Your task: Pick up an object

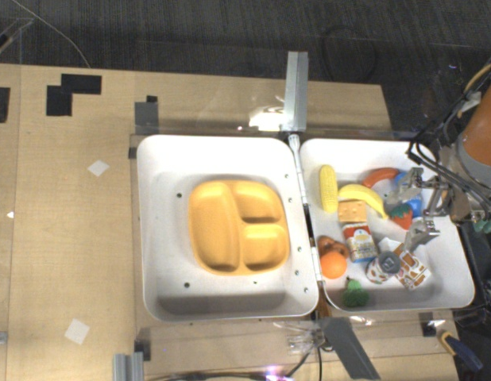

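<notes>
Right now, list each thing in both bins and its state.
Yellow divided tray: upright, alone in left bin.
Corn cob: lying flat, right bin.
Banana: lying flat beside corn cob.
Orange: resting near divider.
Gripper: low over right bin, holding nothing visible.

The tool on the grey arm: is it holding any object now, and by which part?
It cannot be told. The tool hangs low over the right white bin among the toy foods, but its tip is too small and blurred to show a hold.
</notes>
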You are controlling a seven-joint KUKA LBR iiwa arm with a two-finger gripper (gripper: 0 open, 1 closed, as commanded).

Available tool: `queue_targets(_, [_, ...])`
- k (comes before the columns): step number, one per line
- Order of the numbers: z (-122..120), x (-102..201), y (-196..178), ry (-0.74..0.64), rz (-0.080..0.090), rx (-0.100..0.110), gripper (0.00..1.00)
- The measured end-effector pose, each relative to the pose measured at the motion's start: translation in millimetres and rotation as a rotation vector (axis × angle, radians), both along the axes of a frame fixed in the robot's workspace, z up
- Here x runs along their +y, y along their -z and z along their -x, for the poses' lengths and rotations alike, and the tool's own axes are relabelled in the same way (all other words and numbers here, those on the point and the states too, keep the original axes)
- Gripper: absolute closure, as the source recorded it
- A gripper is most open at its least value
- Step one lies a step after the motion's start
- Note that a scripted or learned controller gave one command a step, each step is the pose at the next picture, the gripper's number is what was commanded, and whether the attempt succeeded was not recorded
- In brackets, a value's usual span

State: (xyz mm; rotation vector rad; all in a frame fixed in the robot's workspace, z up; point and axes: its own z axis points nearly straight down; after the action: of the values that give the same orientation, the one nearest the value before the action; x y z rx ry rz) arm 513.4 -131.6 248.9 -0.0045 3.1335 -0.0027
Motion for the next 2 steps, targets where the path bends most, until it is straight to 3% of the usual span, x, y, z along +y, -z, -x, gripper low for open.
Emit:
queue_targets(1, [-15.8, 21.0, 123.9, 0.112, -0.004, 0.009, 0.00])
queue_targets(2, [12.1, 29.0, 149.3, 0.337, -0.004, -0.043, 0.00])
